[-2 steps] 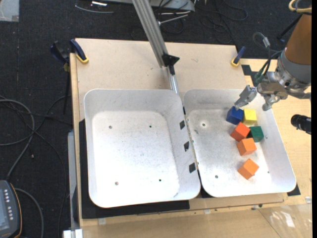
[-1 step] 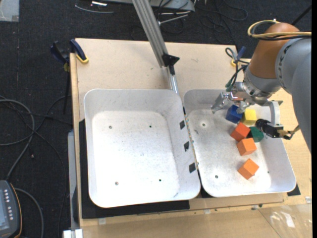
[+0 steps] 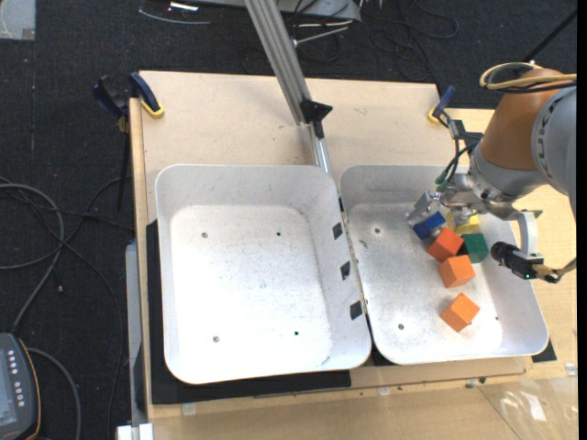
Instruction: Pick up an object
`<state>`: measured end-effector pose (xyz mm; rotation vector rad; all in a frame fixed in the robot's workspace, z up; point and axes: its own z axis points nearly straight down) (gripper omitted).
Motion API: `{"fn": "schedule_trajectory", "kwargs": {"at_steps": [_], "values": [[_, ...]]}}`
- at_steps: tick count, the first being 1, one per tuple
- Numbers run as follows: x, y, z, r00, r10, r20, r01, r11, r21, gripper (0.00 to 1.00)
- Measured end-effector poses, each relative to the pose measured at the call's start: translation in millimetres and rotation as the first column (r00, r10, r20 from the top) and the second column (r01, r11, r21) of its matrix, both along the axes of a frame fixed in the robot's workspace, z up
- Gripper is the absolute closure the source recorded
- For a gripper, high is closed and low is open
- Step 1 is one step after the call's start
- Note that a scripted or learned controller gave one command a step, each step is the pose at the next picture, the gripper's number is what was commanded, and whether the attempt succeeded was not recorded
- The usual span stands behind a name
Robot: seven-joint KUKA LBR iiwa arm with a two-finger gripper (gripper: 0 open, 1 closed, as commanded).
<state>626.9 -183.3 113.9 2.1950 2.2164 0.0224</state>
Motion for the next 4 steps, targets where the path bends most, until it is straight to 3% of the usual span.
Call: {"fn": "schedule_trajectory", "kwargs": {"at_steps": [1,2,3,4], "values": [[0,21,-15,1.000,-0.003,-0.018,0.003,1.000,0.004,0.00],[-1,19,-7,1.000,-0.008,-0.021,0.008,1.000,0.004,1.00],[-1,102,87,1.000,0.000,-0.018,0.000,1.000,0.007,1.00],[-18,155,122,1.000,-0.001,-0.022,0.001,1.000,0.008,1.00]]}}
